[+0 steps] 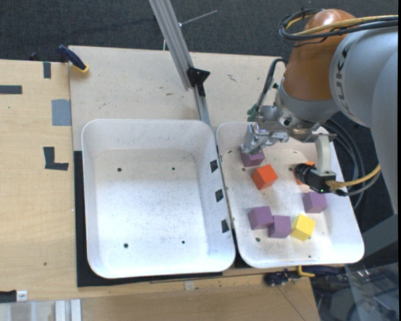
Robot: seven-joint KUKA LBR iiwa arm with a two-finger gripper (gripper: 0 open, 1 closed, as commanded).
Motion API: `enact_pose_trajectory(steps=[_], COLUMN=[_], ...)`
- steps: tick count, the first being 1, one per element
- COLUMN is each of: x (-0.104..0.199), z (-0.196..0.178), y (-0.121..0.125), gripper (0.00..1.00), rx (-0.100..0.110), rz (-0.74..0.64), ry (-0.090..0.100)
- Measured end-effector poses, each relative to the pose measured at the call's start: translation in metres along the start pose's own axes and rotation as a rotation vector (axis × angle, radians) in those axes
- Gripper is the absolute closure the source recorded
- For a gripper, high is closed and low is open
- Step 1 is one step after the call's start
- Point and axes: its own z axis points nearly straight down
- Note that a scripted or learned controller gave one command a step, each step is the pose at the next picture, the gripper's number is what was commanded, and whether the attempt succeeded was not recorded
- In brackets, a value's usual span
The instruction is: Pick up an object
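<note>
1. Near the front of the right bin (347,246) lie a yellow block (303,227) and two purple blocks (259,217), touching.
2. An orange block (264,176) lies in the middle.
3. Farther back, the end effector (254,147) is over a purple cube (252,156); I cannot tell its state.

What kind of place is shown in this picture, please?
Probably a robotics lab bench for grasping trials: a grey arm's claw works over a white bin of coloured blocks, beside a taped wooden tabletop.
</note>
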Motion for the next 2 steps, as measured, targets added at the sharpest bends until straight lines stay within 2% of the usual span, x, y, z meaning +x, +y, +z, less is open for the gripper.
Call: enact_pose_trajectory(steps=[1,2], x=[0.056,0.109], z=[-0.004,0.013], y=[0.022,0.048], gripper=[1.00,1.00], rx=[-0.002,0.000], rz=[-0.002,-0.001], ry=[0.002,0.000])
